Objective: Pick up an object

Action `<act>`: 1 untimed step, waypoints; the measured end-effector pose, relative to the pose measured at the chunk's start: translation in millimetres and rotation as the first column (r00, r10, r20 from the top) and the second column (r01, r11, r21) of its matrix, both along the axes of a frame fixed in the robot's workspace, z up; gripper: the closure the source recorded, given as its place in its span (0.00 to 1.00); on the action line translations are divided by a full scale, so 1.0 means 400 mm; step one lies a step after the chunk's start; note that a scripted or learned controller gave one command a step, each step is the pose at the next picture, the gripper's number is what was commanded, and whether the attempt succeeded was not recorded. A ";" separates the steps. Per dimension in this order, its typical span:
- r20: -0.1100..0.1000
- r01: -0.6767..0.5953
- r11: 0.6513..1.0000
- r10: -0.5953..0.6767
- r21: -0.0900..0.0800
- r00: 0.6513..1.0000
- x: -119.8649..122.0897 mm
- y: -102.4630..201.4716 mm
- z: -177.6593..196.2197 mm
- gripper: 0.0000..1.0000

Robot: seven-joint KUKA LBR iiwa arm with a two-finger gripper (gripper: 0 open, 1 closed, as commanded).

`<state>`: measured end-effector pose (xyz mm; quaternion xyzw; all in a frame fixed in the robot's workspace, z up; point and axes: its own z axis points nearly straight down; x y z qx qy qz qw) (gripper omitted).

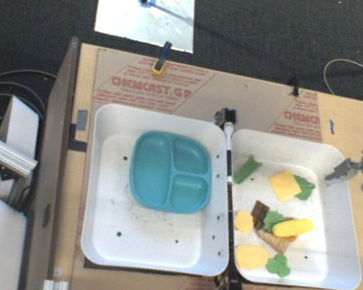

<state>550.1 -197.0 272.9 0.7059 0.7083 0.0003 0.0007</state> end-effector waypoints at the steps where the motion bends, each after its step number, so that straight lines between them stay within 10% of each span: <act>1: 0.001 -0.004 1.000 0.004 -0.001 1.000 0.137 -0.023 -0.238 0.00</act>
